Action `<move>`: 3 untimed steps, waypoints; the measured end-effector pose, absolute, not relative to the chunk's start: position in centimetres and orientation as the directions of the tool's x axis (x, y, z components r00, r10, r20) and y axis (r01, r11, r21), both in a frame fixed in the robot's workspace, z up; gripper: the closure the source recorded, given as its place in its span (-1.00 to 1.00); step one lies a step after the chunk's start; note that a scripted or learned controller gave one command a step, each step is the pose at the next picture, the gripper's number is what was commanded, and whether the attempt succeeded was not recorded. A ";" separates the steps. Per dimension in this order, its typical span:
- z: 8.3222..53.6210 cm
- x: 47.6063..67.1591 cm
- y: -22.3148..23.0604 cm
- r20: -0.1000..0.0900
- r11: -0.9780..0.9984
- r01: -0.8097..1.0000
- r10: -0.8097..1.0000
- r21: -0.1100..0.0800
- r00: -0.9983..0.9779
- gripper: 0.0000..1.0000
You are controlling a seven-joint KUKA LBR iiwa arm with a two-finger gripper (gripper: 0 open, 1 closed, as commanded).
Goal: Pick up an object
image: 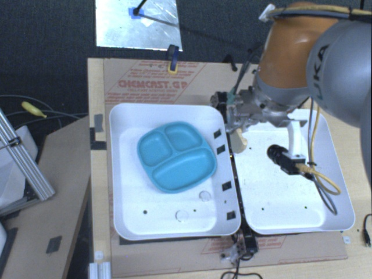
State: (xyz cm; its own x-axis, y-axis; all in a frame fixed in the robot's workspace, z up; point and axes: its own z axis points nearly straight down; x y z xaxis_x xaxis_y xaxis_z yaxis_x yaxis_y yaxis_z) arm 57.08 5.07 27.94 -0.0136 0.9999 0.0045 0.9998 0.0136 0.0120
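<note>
A blue divided plate (176,156) lies flat in the middle of the left white bin (120,173). My gripper (237,136) hangs low over the near-left corner of the right white bin (290,217), beside the wall between the two bins. It is just right of the plate's right edge and apart from it. The grey and orange wrist above hides most of the gripper. Nothing shows in its grasp.
A black fitting (282,157) with a yellow cable (322,182) hangs from the arm over the right bin. Two small pale round marks (204,196) sit on the left bin's floor below the plate. A cardboard sheet (154,80) lies behind the bins.
</note>
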 end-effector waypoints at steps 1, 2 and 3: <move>25.8 53.2 1.6 -0.001 -0.002 1.000 1.000 -0.002 0.002 1.00; 43.5 48.7 0.8 0.003 0.004 1.000 1.000 0.022 -0.004 1.00; 33.4 48.6 -0.1 -0.001 0.000 1.000 1.000 -0.006 0.000 1.00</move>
